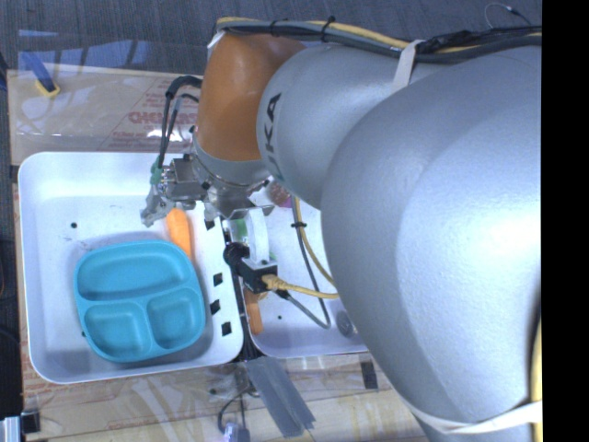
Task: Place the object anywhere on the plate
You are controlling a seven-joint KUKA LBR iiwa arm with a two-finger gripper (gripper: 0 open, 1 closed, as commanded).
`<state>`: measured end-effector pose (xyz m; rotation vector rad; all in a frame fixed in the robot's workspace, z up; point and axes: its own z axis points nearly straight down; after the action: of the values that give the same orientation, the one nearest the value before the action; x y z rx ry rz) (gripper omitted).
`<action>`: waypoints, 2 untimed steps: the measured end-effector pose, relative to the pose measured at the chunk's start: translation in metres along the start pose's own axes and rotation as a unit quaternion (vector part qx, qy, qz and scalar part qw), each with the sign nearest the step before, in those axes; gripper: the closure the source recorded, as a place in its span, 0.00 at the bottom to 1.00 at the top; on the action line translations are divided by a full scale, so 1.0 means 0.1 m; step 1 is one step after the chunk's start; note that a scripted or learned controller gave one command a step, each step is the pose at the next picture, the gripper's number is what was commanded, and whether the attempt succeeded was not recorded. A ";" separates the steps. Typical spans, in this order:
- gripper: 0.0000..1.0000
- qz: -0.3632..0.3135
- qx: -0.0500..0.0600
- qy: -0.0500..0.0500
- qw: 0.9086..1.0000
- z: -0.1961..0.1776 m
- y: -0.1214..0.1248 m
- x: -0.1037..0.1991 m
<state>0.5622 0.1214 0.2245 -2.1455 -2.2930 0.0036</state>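
A blue plate (138,300) with three compartments lies in the left white bin (46,210), toward its front. An orange, carrot-like object (180,234) sits upright-looking just past the plate's far right corner, its lower end at the plate's rim. My gripper (177,206) is directly over the orange object's top end, under the orange wrist band (235,90). The wrist hides the contact between the gripper and the object.
The big grey arm covers most of the right bin (294,334). A second small orange piece (254,317) lies by the divider between the bins, beside a yellow cable (299,293). A grey bracket (276,394) sticks out at the bench's front edge.
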 end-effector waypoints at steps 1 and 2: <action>0.00 0.336 0.001 0.000 0.942 0.09 0.27 0.19; 0.00 0.474 0.002 0.000 0.880 -0.47 -0.36 -0.64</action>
<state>0.5309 0.0557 0.2713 -2.9745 -1.0000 0.0085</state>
